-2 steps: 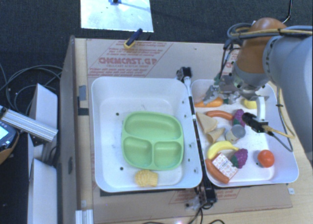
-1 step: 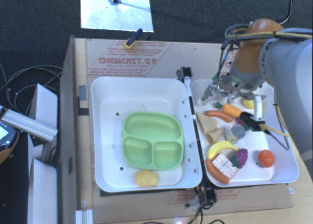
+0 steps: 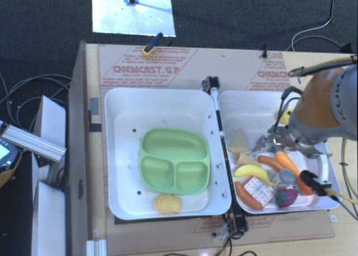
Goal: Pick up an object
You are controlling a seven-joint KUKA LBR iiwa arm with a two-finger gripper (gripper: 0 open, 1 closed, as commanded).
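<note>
Lettering "CHEMCAST GP" on brown board (image 3: 146, 70). We see orange carrot (image 3: 286, 163) just below gripper (image 3: 267, 141); finger spacing, we cannot tell.

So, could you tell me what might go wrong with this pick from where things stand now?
The gripper is low over a crowded pile in the right bin: banana, sausage and carrot lie close together, so it may catch two items or nudge them apart. The cheese wedge beside it could be pushed away instead of grasped.
</note>
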